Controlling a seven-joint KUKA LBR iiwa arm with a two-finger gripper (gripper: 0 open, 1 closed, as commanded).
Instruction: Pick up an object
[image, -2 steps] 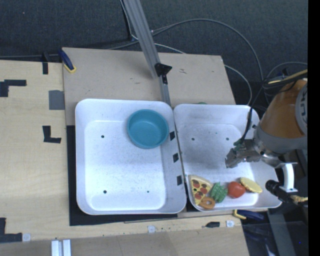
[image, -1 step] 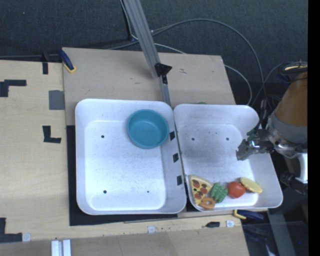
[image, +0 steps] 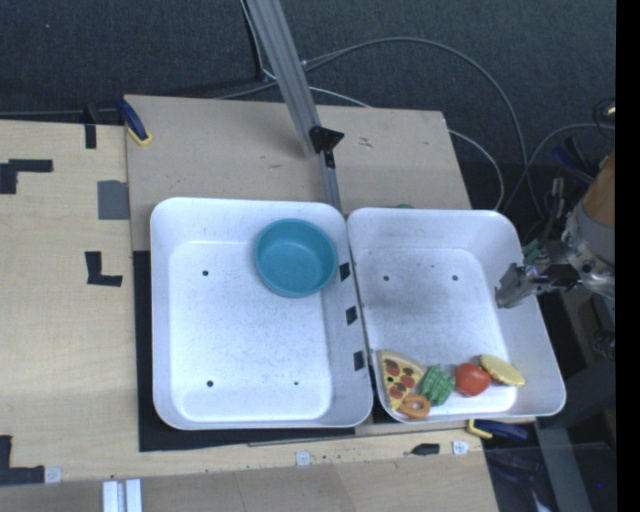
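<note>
Camera view: gripper (image: 512, 287) sat over the right bin's (image: 430, 300) right edge, nothing visibly between it (can't tell how it was set). Toys lay along that bin's front edge: pizza slice (image: 400, 378), green piece (image: 436, 384), tomato (image: 472, 379), yellow piece (image: 502, 370). Blue bowl (image: 295, 257) at the left bin's (image: 200, 340) back edge. Pick not started, by my read; everything left to do.

Arm (image: 600, 235): little in view. Grey metallic wrist section, orange band above it at the frame's right side. Claw (image: 508, 288): dark grey, blocky, compact, with small teal and purple flecks on the body behind it. Thin black cables loop around the wrist housing.
</note>
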